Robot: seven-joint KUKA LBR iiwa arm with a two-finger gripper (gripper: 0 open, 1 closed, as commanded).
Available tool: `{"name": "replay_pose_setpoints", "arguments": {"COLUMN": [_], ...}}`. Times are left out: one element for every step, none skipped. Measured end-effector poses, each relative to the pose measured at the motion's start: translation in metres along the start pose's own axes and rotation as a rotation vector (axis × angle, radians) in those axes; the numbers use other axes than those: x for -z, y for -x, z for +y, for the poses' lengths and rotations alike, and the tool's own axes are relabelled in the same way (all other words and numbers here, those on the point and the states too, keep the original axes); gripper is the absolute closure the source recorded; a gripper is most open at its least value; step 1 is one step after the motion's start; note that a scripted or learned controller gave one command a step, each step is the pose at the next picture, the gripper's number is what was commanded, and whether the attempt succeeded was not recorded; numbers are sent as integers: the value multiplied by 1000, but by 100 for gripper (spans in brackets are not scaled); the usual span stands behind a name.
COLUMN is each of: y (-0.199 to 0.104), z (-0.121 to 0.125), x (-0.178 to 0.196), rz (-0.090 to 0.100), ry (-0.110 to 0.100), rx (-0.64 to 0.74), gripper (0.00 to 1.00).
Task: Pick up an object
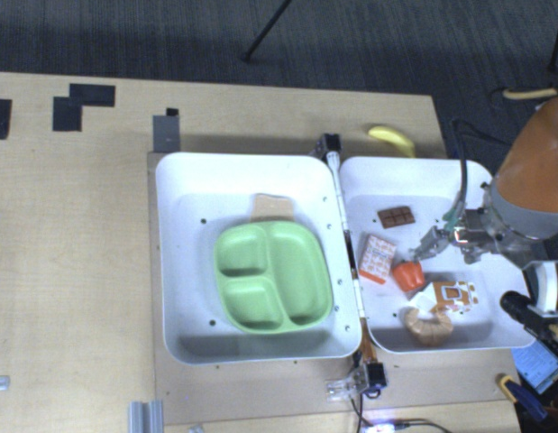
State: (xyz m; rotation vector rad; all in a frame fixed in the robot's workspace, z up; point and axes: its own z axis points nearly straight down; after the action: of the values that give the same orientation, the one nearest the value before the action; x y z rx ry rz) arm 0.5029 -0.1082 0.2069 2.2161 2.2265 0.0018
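The arm [531, 174] reaches in from the right over the right bin [423, 174]; its tool [432, 246] hangs low above the middle of that bin, just right of and above a red-orange object [408, 276]; whether the fingers are open or closed cannot be told, and nothing shows between them.

The red-orange object lies near the bin's centre; a red-and-white card [378, 258] lies just to its left, close to the bin's left wall; a small brown chocolate bar [395, 216] lies farther back, apart from the rest; a tan, bread-like piece [427, 325] sits near the front wall; a small orange-and-white patterned item [455, 295] lies just right of and behind the bread, near the red-orange object.

The left bin [184, 242] holds a green divided tray [272, 275] with three compartments; a tan flat piece [272, 207] pokes out from behind the tray's far edge.

On the tabletop [71, 269], a yellow banana [392, 139] lies beyond the right bin's far rim; black tape marks [80, 104] sit at the far left.
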Motion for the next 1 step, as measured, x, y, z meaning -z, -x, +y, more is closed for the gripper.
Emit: {"name": "replay_pose_setpoints", "arguments": {"y": [19], "z": [41], "x": [-113], "rz": [-1], "ry": [2], "rx": [-3], "gripper": [0]}}
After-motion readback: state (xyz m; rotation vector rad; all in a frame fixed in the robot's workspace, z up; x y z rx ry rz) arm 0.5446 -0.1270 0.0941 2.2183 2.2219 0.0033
